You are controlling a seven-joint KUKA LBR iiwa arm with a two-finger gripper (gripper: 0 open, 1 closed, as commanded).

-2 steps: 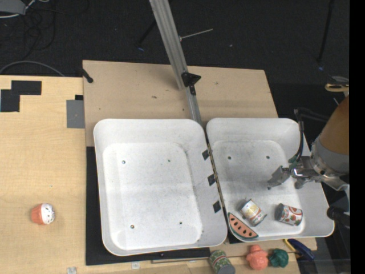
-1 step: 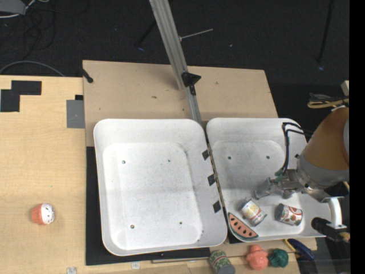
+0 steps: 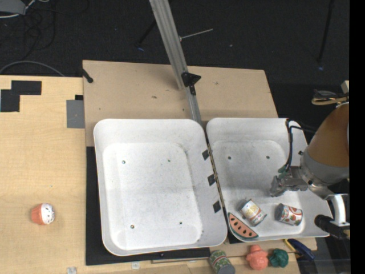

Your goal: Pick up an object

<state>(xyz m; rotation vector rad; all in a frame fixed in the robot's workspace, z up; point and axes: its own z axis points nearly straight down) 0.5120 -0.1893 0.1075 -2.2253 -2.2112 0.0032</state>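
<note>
Here, gripper [image 3: 280, 185] low over right bin [image 3: 251, 136], above cans [image 3: 288, 214].

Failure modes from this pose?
1. The two cans lie on their sides near each other; either may roll off the fingers or get knocked.
2. The watermelon slice lies flat against the right bin's rim; it looks hard to grip.
3. The gripper sits above the cans, not on one.
</note>
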